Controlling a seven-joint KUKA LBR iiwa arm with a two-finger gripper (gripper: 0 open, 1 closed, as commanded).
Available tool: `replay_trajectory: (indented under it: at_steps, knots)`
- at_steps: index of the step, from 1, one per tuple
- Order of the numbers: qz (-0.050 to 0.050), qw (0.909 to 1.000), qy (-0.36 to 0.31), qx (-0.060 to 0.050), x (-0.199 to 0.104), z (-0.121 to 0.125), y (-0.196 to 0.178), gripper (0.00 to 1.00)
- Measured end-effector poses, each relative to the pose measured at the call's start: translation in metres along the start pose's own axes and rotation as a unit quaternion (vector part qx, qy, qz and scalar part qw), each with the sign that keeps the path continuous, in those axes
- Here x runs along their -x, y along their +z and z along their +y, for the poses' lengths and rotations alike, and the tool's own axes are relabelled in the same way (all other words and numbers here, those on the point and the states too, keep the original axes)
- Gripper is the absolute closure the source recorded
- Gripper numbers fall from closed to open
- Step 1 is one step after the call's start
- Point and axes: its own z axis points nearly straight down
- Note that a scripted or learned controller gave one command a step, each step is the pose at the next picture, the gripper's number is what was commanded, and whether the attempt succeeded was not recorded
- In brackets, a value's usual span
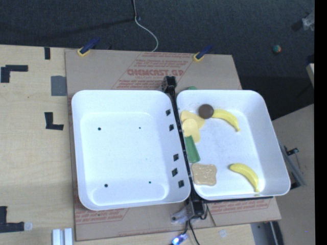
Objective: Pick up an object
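Your targets crowd the right bin (265, 116): one banana (244, 175) lies clear near its right front corner, long axis slanting toward that corner. Gripper state: you cannot tell.

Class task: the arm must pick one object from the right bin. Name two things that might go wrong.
1. The green block, pale yellow pieces and toast slice crowd the bin's left wall, leaving a claw little room.
2. The brown disc touches a banana; grasping either may shift the other.
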Motion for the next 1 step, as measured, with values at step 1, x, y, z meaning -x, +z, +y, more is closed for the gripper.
replay_trajectory:
  at_steps: [1]
  knots:
    - [0.000, 1.0000, 0.000, 0.000, -0.0001, 0.0000, 0.0000, 1.00]
